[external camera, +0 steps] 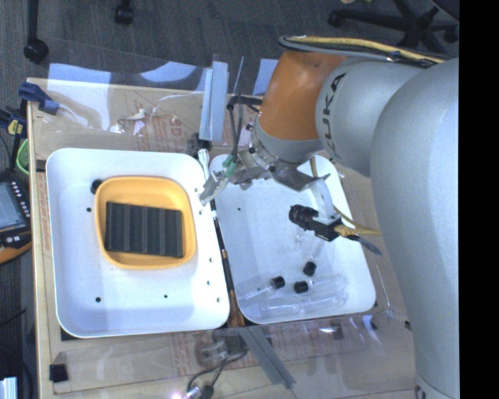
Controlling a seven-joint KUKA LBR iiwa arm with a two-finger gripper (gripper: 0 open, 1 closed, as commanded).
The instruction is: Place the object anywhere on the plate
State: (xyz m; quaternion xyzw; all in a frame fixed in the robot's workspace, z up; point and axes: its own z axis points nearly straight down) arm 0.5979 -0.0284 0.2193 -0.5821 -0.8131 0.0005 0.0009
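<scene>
Right shallow white bin: far right corner and right wall are hidden under the grey arm with the orange band, so contents there cannot be checked. The arm is cut off by the near edge.

Three small black pieces in the bin's near part are too small to identify.

Clear plastic item beside them has a faint outline on white; its shape is not determinable.

Small dark spot at the far left rim of the yellow rounded-square plate: hole or object, cannot tell.

Dark handheld device with a screen, left of the counter, is cut off by the left edge.

Black chair castor, far side: its stem is cut off by the top edge.
</scene>
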